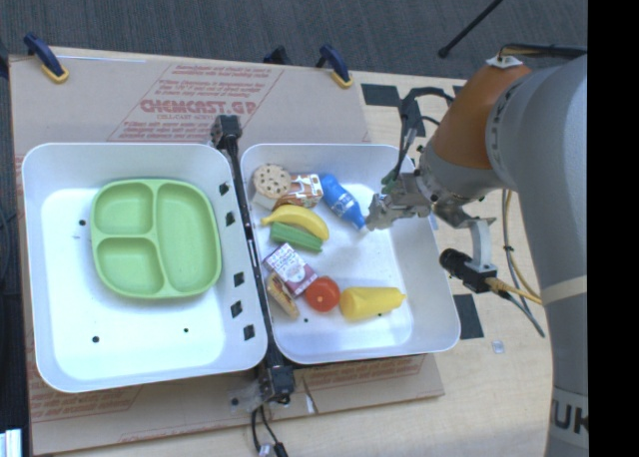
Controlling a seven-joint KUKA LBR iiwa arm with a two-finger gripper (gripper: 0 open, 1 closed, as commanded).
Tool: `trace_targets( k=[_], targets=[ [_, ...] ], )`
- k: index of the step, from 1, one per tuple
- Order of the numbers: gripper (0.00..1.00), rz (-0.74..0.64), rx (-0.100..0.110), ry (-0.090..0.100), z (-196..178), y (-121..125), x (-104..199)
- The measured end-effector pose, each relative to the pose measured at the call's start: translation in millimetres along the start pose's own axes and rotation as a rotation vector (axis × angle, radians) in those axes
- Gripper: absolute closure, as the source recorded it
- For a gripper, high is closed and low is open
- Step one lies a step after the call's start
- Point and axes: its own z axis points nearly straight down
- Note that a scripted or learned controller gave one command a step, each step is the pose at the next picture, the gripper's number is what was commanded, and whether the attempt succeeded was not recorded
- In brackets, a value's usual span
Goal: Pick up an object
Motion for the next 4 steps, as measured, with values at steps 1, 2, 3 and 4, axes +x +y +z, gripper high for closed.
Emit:
trace_targets(
  k=[1,2,3,4],
  targets=[
    [1.0,-0.001,-0.012,-0.009,36,26,-6],
    [1.0,0.001,0.003,0.001,8,-21,-2],
    [1.0,-0.001,0.002,0.0,46,13,-2],
    [1.0,0.0,0.004,0.0,9,-42,7]
  ],
)
